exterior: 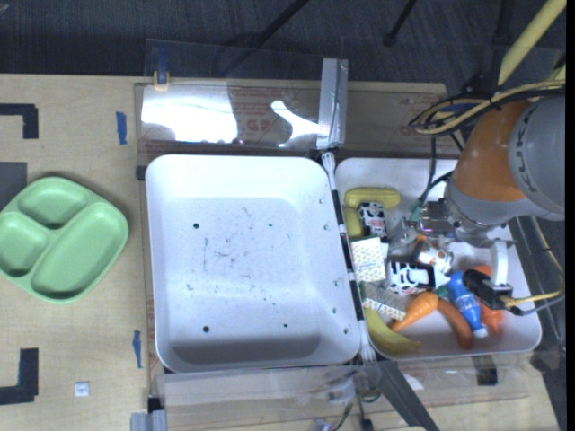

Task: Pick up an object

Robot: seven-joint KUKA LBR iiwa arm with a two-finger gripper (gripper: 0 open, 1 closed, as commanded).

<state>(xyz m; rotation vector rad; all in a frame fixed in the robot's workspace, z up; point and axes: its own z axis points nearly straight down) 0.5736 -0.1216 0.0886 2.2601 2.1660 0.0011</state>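
The right bin [526,335] holds a heap of small objects. Among them are a yellow item [373,197], a black-and-white cow-patterned box [372,218], a white dotted packet [368,257], a second cow-patterned piece [409,277], an orange carrot [418,311], a blue bottle [465,302] and a yellow banana [391,335]. My gripper [422,241] hangs low over the middle of this heap, just above the second cow-patterned piece. The arm's orange band [485,164] rises behind it. The clutter hides what, if anything, is in the gripper.
The left bin [238,259] lies beside the right one, split off by a shared rim [346,241]. A green divided plate [58,238] rests on the bench at far left. Cables [449,110] loop behind the right bin.
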